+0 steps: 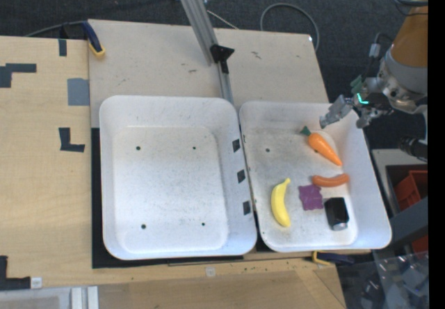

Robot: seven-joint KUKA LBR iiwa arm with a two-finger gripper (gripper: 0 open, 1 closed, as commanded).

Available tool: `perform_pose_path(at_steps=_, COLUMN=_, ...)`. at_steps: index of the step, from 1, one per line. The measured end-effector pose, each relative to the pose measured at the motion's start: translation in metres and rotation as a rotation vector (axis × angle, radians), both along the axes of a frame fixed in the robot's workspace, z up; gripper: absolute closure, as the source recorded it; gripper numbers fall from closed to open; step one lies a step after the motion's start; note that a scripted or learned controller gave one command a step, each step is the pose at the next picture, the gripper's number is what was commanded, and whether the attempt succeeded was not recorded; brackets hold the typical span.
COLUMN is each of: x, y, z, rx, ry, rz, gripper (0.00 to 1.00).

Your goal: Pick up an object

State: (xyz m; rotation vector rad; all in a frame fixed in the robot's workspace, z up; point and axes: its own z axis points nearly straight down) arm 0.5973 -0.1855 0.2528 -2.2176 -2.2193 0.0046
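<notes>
Nearest, block [336, 213] waits untouched (approach step); tool [345, 113], fingers apart, must descend onto carrot [324, 147] near bin's [372, 196] far-right corner.

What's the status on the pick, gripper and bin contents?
Gripper open, above right bin's top edge, holding nothing. Orange toy carrot nearest, just below it. Yellow banana, purple block, black block farther. Nothing blocking.

A robotics laboratory was shown. Two white bins [170, 172] were placed side by side on a wooden bench [42, 161], which was marked with grey tape patches left of the bins. An aluminium rail [198, 12] was fixed behind the bins, cables [288, 19] were laid on dark carpet beyond it, and toy food was kept in the right bin.
</notes>
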Motion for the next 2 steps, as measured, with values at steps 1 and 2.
perform_pose_path(at_steps=1, x=0.001, y=0.0, z=0.002, rx=-0.001, ry=-0.004, rz=0.002, gripper=0.0)
perform_pose_path(at_steps=2, x=0.005, y=-0.007, z=-0.047, rx=-0.001, ry=0.001, rz=0.0, gripper=0.0)
